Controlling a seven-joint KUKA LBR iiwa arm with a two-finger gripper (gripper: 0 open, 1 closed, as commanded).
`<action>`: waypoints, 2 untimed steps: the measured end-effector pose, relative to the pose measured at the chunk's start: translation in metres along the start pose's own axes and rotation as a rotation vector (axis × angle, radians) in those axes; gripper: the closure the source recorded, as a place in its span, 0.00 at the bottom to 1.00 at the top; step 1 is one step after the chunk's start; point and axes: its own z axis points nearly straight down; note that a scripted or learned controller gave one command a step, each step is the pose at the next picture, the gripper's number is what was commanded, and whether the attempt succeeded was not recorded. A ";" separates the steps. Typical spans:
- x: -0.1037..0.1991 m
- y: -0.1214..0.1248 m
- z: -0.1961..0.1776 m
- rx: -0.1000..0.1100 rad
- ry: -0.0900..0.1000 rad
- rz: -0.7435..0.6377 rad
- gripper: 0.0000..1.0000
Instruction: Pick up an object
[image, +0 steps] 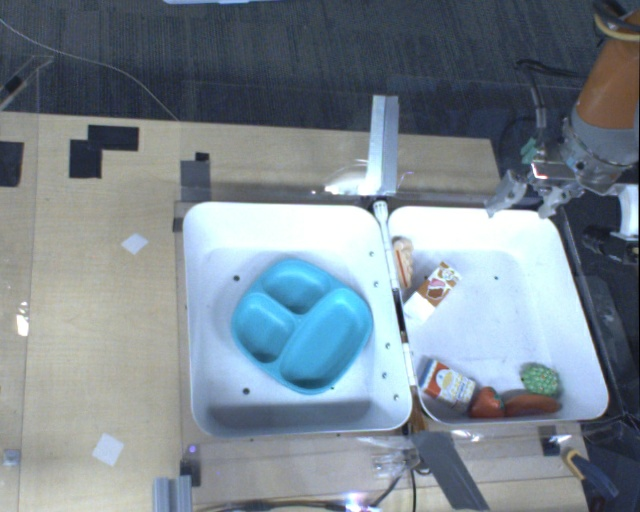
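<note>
My gripper (524, 199) hangs over the far right corner of the right bin (520, 300), its two fingers spread apart with nothing between them. In that bin a small brown and white carton (439, 283) lies near the left wall, beside a thin orange tube (402, 262). Along the near edge sit an orange and white carton (447, 383), a red fruit (486, 402), a long red-orange piece (530, 403) and a green textured ball (540, 379). All of these lie well away from the gripper.
The left bin (210, 300) holds a blue divided plate (302, 325). A metal post (384, 145) stands behind the wall between the bins. The grey arm with its orange band (608, 85) comes in at the top right.
</note>
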 end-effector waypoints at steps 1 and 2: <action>0.008 -0.070 0.141 -0.001 0.000 -0.028 0.00; 0.059 -0.098 0.099 0.000 0.001 -0.225 0.00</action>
